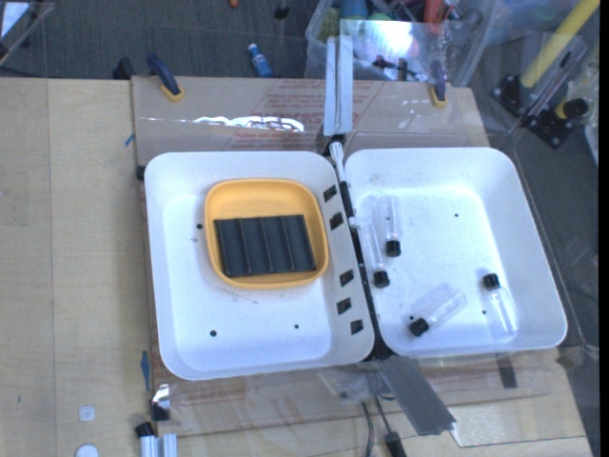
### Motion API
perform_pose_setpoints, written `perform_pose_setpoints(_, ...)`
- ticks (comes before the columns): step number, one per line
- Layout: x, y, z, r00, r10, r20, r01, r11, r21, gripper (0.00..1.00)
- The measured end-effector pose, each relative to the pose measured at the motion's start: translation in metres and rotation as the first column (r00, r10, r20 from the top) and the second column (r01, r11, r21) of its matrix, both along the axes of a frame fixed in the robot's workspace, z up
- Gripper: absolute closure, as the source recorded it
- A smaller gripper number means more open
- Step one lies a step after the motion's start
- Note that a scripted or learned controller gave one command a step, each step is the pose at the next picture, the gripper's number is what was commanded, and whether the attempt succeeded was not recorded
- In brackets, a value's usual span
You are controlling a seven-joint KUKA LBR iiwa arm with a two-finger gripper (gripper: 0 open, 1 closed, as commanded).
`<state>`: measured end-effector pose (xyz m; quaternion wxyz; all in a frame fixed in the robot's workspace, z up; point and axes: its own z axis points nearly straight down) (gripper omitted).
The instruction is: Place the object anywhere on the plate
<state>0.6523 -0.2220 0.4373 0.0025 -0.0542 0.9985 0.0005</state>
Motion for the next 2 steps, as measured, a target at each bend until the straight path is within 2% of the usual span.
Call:
perform_pose_setpoints(1, 0.0159, 0.0007, -0.0002, 0.936, 0.352, 0.006, -0.352, 0.936, -0.005, 1.0)
perform_pose_setpoints(2, 0.0158, 0.0005, -0.0001, 0.828, 0.56, 0.005, -0.56, 0.828, -0.007, 1.0)
